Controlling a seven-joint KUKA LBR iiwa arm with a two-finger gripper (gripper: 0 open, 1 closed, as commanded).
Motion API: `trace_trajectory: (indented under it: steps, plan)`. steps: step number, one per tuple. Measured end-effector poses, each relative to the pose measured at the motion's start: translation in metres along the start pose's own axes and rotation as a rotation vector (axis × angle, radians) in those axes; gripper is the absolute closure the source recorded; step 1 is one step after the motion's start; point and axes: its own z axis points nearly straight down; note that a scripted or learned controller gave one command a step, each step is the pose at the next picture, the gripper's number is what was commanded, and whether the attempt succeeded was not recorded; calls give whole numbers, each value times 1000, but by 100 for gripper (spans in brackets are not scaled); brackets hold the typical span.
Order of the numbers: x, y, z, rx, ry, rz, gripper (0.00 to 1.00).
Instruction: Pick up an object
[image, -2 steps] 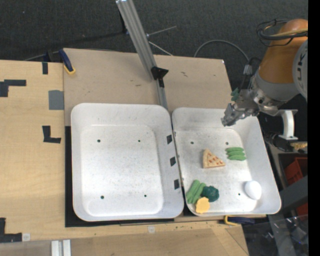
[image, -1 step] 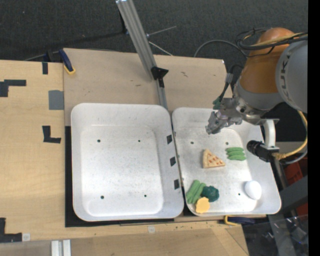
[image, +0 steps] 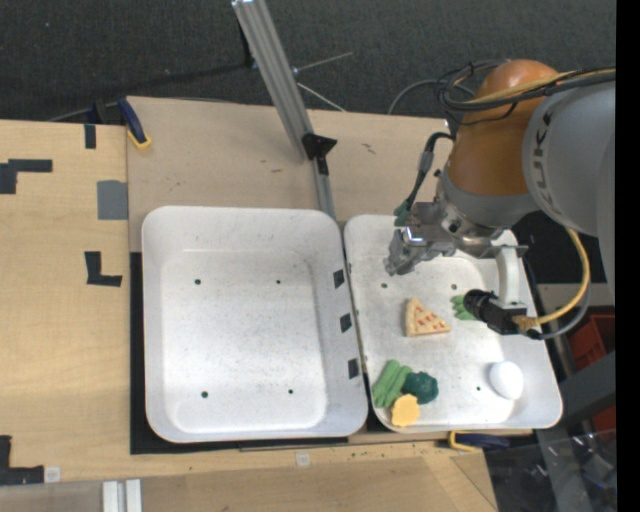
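1. The gripper (image: 400, 256) hangs above the right bin (image: 372, 300), its far left part; whether its fingers are spread or closed cannot be told, and nothing is visibly held.
2. A green item (image: 463, 303) is partly hidden by a black fitting (image: 488, 309).
3. The pizza slice toy (image: 425, 320) lies mid-bin, tip pointing away from the camera.
4. Green pods (image: 390, 380), a yellow piece (image: 405, 410) and a white egg (image: 504, 379) lie along the near side.

Two white bins are seen side by side on the table (image: 230, 150). The left bin (image: 240, 320) is bare inside. In the right bin (image: 455, 400), a pizza-slice toy (image: 425, 320) is placed near the middle; green bean pods (image: 390, 380), a dark green piece (image: 422, 386) and a yellow piece (image: 405, 410) are clustered at the near left corner; a white egg-shaped object (image: 505, 379) is seen near the right. The gripper (image: 403, 252) is positioned over the bin's far end, apart from the slice.
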Motion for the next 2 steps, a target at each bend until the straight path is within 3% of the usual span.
trace_trajectory:
  steps: [2]
  plan:
    - [95, -13, 19, 1, -1, 0, 100]
